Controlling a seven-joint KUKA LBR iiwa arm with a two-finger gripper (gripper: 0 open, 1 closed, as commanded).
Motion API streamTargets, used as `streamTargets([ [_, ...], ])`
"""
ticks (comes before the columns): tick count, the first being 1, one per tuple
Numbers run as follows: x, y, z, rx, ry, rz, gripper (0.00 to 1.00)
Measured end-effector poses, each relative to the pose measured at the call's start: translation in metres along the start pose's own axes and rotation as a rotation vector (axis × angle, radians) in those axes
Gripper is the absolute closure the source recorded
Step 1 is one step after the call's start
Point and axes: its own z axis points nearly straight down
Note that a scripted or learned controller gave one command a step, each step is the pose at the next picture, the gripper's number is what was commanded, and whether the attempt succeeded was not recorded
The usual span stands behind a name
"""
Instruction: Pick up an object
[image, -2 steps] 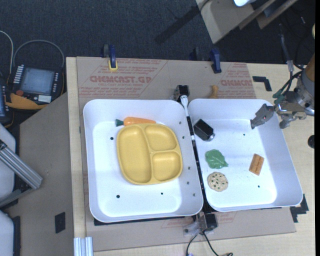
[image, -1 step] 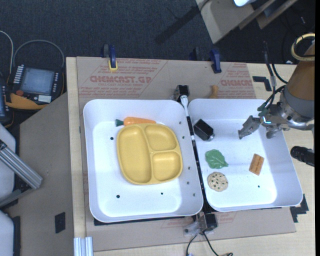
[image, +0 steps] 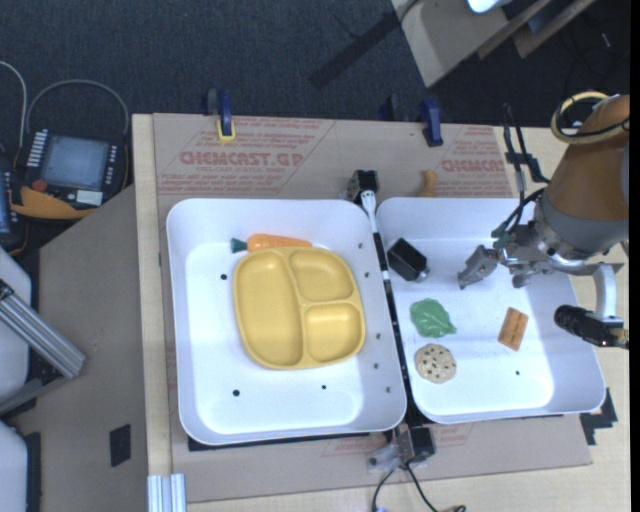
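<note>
Both bins white: left bin (image: 200, 400), right bin (image: 570, 395). Divided plate (image: 297, 305) pale yellow. Carrot (image: 275, 241) orange with green top. Leaf-shaped piece (image: 432, 317) green. Cookie (image: 435, 363) tan with dark specks. Small block (image: 513, 328) orange-brown. Box (image: 407, 258) black. Counter (image: 300, 150) tan with red lettering.

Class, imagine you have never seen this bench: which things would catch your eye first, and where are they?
The yellow divided plate stands out, filling the middle of the left bin, with a toy carrot at its far edge. In the right bin lie a green leaf, a cookie and an orange block, with the pincer above them.
</note>
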Motion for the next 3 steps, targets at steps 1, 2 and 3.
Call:
streamTargets([
  [1,-0.007,-0.005,0.048,0.0,-0.001,0.001,0.0],
  [2,-0.008,-0.003,0.034,-0.008,-0.003,0.001,1.0],
  [3,-0.016,-0.007,-0.015,-0.013,-0.006,0.001,1.0],
])
